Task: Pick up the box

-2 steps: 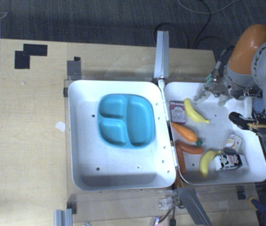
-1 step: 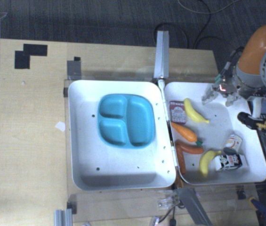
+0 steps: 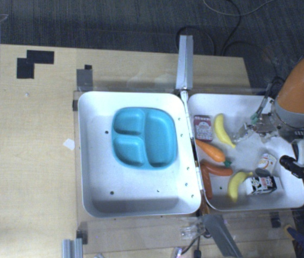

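The box (image 3: 203,128) is small and dark red with a pale label. It lies flat near the upper left corner of the right bin (image 3: 289,200), beside a yellow banana (image 3: 223,131). My gripper (image 3: 253,126) hangs over the upper middle of that bin, to the right of the banana and roughly a hand's width from the box. Nothing shows in its grasp. The grey arm with its orange band (image 3: 301,87) comes in from the right edge.
An orange carrot (image 3: 212,151), a brown sausage (image 3: 217,169) and a second banana (image 3: 237,184) lie below the box. A white cup (image 3: 267,162) and a black-and-white pack (image 3: 262,184) sit at the lower right. The left bin (image 3: 95,160) holds a blue divided plate (image 3: 143,137).
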Controlling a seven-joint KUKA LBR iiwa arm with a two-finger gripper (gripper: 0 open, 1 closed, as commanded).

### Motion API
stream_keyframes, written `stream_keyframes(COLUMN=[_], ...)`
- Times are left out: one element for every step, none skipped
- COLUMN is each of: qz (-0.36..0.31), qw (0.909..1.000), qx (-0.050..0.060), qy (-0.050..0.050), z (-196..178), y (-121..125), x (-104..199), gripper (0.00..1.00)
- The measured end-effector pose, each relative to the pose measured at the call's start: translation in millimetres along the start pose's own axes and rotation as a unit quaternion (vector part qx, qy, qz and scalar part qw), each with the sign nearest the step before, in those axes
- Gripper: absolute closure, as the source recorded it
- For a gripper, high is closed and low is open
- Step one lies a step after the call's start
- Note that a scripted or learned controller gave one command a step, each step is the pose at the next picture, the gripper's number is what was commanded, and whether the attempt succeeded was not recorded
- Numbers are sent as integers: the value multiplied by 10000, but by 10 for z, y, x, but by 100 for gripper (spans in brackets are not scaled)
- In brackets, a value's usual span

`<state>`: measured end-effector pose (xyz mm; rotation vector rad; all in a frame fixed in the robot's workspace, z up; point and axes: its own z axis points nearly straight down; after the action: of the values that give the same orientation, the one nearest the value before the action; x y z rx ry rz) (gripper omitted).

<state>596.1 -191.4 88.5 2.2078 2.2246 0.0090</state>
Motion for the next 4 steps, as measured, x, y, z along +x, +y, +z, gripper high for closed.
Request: stream_keyframes(qz=[-12,-371,1757,230], qw=[10000,9993,9844,9997], qx=[-49,5,7,4], qy=[1,-1,-6,-3], z=[-130,19,-1646,-2054], y=[35,613,761,646], x=[14,-126,-48,172], gripper=[100,100,100,100])
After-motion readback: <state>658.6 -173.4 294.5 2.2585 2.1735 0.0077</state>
